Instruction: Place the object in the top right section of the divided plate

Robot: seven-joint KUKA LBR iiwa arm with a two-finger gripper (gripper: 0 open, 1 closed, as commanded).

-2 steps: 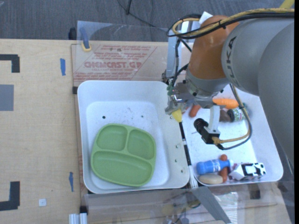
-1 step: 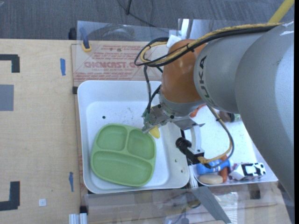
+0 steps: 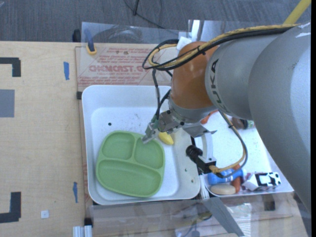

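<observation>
We are logging the hand (image 3: 154, 132), its opening impossible to tell, hovering at the green divided plate's (image 3: 129, 174) upper right rim in the left bin (image 3: 94, 112), a yellow object (image 3: 167, 138) lying just beside it, rightward, off the plate.

One camera sits high above the desk (image 3: 39, 132) and looks down at a slant. The arm (image 3: 261, 68) comes in from 3 o'clock, close up.
</observation>
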